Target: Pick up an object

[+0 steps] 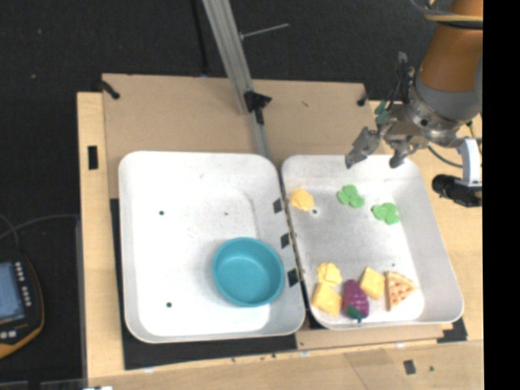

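Hovering with fingers spread wide and nothing between them, the gripper (375,150) is being positioned; a green piece (351,196) just below it is probably approached next by descending.

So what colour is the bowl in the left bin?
The bowl is blue-green, a teal shade, clear in the camera view.
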You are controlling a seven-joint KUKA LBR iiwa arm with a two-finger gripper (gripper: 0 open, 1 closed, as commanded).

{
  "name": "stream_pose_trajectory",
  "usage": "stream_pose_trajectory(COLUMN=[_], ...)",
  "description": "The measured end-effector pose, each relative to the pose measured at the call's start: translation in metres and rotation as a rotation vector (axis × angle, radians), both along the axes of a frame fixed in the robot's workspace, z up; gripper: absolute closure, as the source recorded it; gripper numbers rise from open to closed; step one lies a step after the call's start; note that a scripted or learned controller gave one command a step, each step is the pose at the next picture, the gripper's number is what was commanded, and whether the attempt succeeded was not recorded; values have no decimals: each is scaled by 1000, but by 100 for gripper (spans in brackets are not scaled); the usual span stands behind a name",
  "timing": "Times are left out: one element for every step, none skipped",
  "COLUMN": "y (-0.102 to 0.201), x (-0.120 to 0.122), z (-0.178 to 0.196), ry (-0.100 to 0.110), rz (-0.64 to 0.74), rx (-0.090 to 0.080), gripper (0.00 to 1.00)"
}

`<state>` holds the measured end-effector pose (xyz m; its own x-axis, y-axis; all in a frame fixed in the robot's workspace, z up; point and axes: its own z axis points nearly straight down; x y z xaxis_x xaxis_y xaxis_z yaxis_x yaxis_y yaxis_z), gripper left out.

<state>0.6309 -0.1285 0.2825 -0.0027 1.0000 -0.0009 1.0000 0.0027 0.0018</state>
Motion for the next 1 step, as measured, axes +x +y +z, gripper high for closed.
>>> stream_pose_trajectory(y=[0], x=[0], z=[0], ry=[0], rz=[0], rx=[0], gripper=[0])
